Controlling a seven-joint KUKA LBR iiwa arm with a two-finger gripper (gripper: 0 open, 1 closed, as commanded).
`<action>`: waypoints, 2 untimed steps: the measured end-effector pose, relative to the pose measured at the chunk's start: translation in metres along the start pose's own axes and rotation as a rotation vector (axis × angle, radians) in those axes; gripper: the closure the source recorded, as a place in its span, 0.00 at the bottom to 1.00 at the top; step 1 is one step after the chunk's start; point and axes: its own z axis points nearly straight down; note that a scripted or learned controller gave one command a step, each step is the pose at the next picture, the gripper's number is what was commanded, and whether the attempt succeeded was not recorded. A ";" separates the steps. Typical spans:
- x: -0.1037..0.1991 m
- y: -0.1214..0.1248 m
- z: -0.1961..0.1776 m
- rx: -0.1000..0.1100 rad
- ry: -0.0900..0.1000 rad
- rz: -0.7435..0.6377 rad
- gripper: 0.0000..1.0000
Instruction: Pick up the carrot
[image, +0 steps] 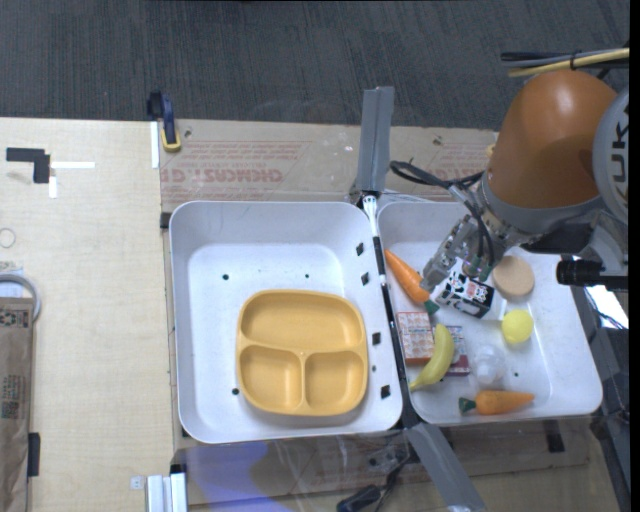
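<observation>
**Gripper beside a carrot in the right bin**

The gripper (443, 272) hangs low in the right bin (560, 405); I cannot tell how its jaws stand. One carrot (405, 277) lies just beside it at nine o'clock. Another carrot (500, 402) lies at five o'clock. A yellow tray (301, 352) sits in the left bin (200, 300).

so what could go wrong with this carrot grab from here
Two carrots lie in the right bin: one by the gripper, another at the near edge, so the pick is ambiguous. The near carrot hugs the bin's left wall, leaving little room. The black-and-white carton sits close and may get knocked.
</observation>
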 end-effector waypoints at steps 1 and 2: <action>-0.035 0.033 -0.099 0.000 -0.002 0.243 1.00; -0.050 0.023 -0.027 0.001 0.000 0.037 1.00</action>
